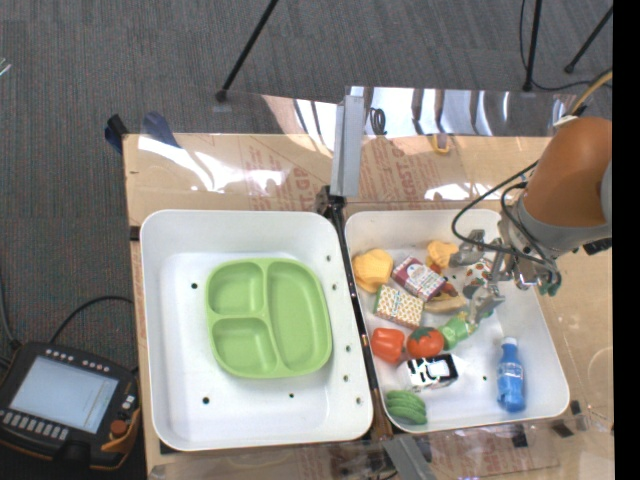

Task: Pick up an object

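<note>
— What sort of place is this?
— A robotics lab: tripod legs (252, 36) on grey carpet at twelve o'clock, a teach pendant (62, 402) at eight, and a taped cardboard-covered bench (240, 163).

The arm (565, 183) reaches in from the right, its orange band above a grey wrist, bent down and leftward. The tool (484, 286) hangs low at its end, pointing toward the near left, its metal parts tangled with cables.
</note>
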Controlling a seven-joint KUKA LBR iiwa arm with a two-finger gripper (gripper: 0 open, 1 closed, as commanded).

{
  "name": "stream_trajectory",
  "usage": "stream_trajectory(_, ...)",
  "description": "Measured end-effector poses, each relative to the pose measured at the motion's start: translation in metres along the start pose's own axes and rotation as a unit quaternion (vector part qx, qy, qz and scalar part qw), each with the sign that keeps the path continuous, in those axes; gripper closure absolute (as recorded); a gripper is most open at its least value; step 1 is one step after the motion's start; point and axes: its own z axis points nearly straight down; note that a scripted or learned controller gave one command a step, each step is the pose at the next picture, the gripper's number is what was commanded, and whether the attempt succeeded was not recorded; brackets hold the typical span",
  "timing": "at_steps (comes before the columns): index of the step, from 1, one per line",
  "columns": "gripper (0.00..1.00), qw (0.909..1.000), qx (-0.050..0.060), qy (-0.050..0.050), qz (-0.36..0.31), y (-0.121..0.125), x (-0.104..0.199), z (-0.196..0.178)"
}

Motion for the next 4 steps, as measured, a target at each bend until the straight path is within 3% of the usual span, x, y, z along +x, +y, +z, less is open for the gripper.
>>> stream_trajectory(1, 0.0, 0.9997, -0.003, 0.008, 0.021, 0.057, 0.047, 0.023)
stream_trajectory(2, 0.0, 0.9991, 0.0, -0.01, 0.042, 0.097, 0.12, 0.017)
stream_trajectory(3, 0.0, 0.9979, -0.001, 0.01, 0.064, 0.107, 0.133, 0.026)
stream_trajectory(4, 0.0, 0.996, -0.001, 0.01, 0.089, 0.111, 0.004, 0.028)
